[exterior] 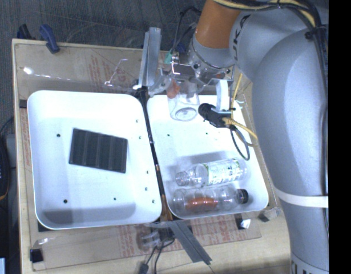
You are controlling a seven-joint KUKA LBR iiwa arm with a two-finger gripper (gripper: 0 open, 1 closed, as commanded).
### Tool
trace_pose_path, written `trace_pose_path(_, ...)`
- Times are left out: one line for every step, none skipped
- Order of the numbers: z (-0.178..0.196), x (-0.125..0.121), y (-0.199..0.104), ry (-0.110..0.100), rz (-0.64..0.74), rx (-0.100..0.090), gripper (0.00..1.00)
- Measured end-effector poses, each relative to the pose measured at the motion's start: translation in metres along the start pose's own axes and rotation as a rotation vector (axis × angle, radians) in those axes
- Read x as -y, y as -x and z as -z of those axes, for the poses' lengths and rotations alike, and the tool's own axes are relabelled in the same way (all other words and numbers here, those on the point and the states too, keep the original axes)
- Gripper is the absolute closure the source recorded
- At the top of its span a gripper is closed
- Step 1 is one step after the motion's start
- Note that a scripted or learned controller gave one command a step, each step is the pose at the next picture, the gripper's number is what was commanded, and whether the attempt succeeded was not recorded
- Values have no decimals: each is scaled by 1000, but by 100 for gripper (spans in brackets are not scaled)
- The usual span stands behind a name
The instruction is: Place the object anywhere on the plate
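Two shallow white bins sit side by side on the bench. The left bin (44, 153) holds one dark ribbed rectangular plate (99, 150), lying flat near its middle. The right bin (164, 124) holds three clear items: a glass cup (184, 108) at its far end, and two plastic bottles lying on their sides at the near end, the labelled bottle (212, 173) just beyond the bottle with reddish contents (208, 199). One arm (278, 90) reaches in from the right, its orange band at the top. The gripper (185, 89) hangs right over the cup, which looks raised toward it; whether its fingers are closed on the rim I cannot tell, since the transparent glass and wrist hardware blur together. The arm hides the bin's right far corner.
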State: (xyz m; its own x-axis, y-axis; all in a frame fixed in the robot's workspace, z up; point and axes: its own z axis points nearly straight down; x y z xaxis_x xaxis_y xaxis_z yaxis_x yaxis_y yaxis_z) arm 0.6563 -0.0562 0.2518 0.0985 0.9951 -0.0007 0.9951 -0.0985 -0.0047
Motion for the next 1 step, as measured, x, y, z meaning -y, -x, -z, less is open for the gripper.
trace_pose_path(11, 16, -71, -3, 65, 0, 100)
